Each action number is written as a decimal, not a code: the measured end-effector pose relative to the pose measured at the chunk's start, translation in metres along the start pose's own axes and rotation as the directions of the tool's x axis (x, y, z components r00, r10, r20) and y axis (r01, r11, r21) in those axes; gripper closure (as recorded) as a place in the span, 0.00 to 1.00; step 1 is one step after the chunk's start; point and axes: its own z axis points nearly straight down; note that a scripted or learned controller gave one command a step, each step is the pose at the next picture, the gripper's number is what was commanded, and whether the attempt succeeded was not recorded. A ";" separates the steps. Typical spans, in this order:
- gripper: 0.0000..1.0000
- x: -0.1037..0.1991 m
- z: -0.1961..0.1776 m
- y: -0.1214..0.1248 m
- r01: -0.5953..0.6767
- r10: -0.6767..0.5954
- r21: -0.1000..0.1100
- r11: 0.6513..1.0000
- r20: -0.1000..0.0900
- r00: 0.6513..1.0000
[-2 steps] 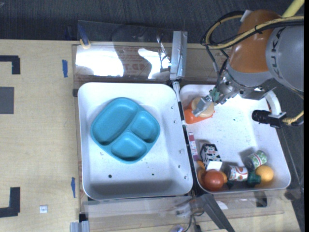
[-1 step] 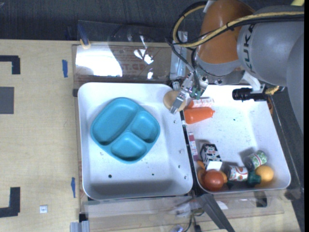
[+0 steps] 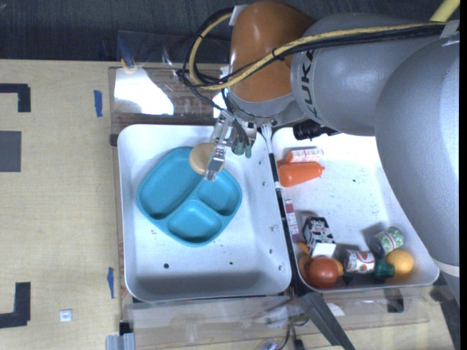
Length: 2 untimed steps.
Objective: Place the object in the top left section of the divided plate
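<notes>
From my remote station I log the left bin (image 3: 146,268) first: it holds a blue divided plate (image 3: 191,195), turned at an angle, with one large section on its left and two smaller sections on the right and bottom. At the plate's upper edge sits a small round tan object (image 3: 199,157), over the rim where the large section meets the right-hand one. The gripper (image 3: 217,165) comes down on it from the upper right; one metal finger (image 3: 215,162) lies against the object's right side, touching it. I cannot tell whether the fingers are closed on it or loose, since the second finger is hidden behind the first.

The grey arm (image 3: 379,71) with its orange band (image 3: 263,46) covers the upper right. Below it, the right bin (image 3: 408,279) holds an orange carton (image 3: 300,172) near its upper left, and a cluster along the lower edge: a black-and-white packet (image 3: 316,232), a red tomato-like ball (image 3: 323,271), a small can (image 3: 387,239) and a yellow-orange fruit (image 3: 400,262).
</notes>
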 end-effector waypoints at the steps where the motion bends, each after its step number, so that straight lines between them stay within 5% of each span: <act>1: 1.00 -0.019 -0.074 -0.046 0.021 -0.021 0.000 1.000 0.006 1.000; 2: 1.00 -0.006 -0.027 -0.006 0.280 -0.279 0.002 0.960 -0.008 0.960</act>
